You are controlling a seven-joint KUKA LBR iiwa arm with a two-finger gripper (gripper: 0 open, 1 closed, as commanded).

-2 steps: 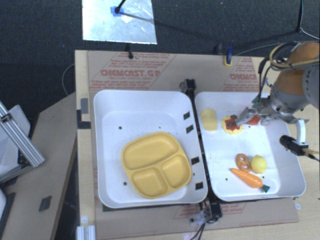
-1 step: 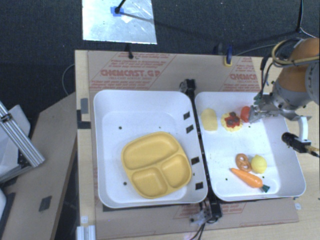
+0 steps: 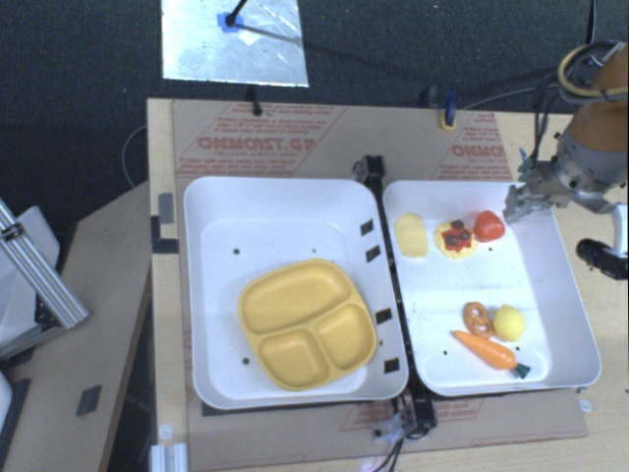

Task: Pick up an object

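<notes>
The right bin (image 3: 550, 264) holds a pale yellow block (image 3: 412, 235), a small round pizza-like toy (image 3: 456, 239), a red tomato-like toy (image 3: 488, 226), a pretzel (image 3: 477, 316), a yellow lemon (image 3: 508, 322) and an orange carrot (image 3: 486, 351). My gripper (image 3: 518, 205) hangs over the bin's far right corner, just right of the red toy and close to it. I see nothing between its fingers.
The left bin (image 3: 226, 214) contains a yellow divided tray (image 3: 308, 323). Black clips line the divider between the bins (image 3: 383, 264). A shiny metal sheet (image 3: 233, 28) lies at the back. An aluminium frame (image 3: 39, 273) stands at the left.
</notes>
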